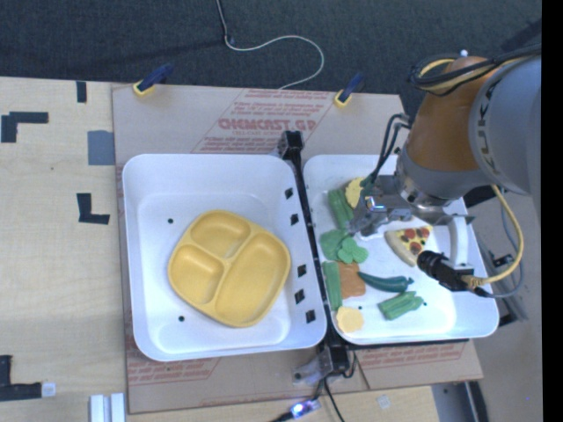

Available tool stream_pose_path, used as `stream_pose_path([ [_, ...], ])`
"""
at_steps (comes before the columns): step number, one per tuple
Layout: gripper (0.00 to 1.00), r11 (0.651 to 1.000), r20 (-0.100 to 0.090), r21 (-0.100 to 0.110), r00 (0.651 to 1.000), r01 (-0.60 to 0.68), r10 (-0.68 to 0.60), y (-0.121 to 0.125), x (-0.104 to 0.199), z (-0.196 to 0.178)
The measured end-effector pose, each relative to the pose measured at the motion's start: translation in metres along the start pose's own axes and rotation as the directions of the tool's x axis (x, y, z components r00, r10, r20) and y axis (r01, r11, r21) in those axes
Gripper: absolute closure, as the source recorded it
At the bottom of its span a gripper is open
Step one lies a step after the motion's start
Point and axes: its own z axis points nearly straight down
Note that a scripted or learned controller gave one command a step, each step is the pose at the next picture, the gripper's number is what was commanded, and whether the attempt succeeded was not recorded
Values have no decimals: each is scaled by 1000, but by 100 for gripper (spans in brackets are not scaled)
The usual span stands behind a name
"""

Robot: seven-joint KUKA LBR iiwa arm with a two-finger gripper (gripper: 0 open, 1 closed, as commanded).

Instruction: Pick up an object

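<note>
My gripper (368,221) hangs over the middle of the right bin (462,323), its metal fingers pointing down just above the toy food. Right below and left of it lie a green leafy piece (345,250) and a long green vegetable (339,207). A yellow piece (354,192) sits at the gripper's upper left. A pizza slice (408,241) lies just to its right. Further forward are a dark green pepper (384,281), an orange block (350,281), a green pod (400,306) and a yellow round slice (350,320). Nothing shows between the fingers.
The left bin (145,192) holds a yellow divided plate (230,267). The bins' black divider clips (297,200) run between them. The arm's grey and orange body (457,130) looms over the right bin's far right side, with a yellow cable (501,271) trailing beside it.
</note>
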Motion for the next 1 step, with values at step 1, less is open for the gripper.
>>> stream_pose_path([
  [1,100,1000,-1,-1,1000,1,-1,-3,8,-7],
])
